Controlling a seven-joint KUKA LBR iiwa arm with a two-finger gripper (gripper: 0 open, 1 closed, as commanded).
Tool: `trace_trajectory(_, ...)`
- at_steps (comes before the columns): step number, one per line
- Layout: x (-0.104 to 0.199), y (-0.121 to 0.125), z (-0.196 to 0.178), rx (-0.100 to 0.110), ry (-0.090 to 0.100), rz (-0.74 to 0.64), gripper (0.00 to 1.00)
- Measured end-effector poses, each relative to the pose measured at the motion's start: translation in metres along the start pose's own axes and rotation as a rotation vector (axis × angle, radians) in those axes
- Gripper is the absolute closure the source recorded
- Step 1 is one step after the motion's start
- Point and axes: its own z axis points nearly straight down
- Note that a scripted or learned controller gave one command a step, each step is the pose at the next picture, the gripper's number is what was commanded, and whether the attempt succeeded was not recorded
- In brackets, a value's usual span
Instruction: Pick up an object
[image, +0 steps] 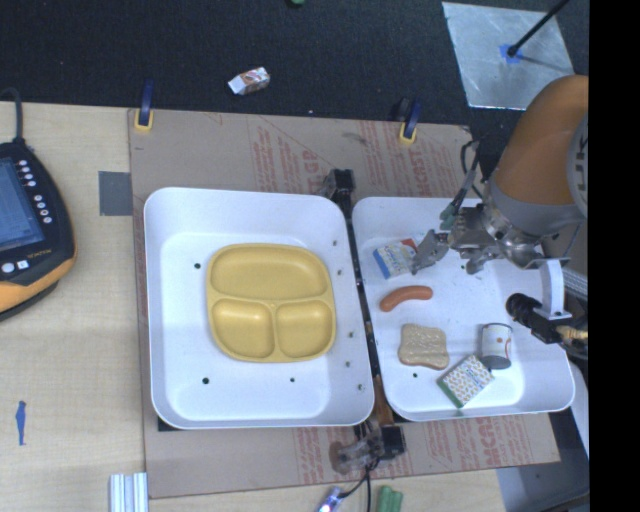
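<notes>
1. A pale wooden bench (70, 380) is filling most of the view.
2. A brown cardboard sheet (250, 150) is lying on it, with blue clamps (145, 105) gripping its far edge.
3. Dark carpet (150, 40) is showing beyond, a crumpled wrapper (249, 81) lying on it.
4. A pendant (28, 225) is resting at left.

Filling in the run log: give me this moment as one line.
arm: over right bin | gripper: beside blue-white packet, nothing seen held | also in bin: sausage, toast, can | left bin: yellow tray
</notes>
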Motion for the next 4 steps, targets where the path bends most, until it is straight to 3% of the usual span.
trace_trajectory(1,0.018,0.001,0.010,0.005,-0.001,0.000,0.00)
trace_trajectory(2,-0.029,0.032,0.095,0.006,-0.002,0.002,0.00)
trace_trajectory(3,-0.011,0.005,0.110,0.005,-0.002,0.002,0.00)
trace_trajectory(4,-0.002,0.001,0.110,0.006,-0.002,-0.001,0.00)
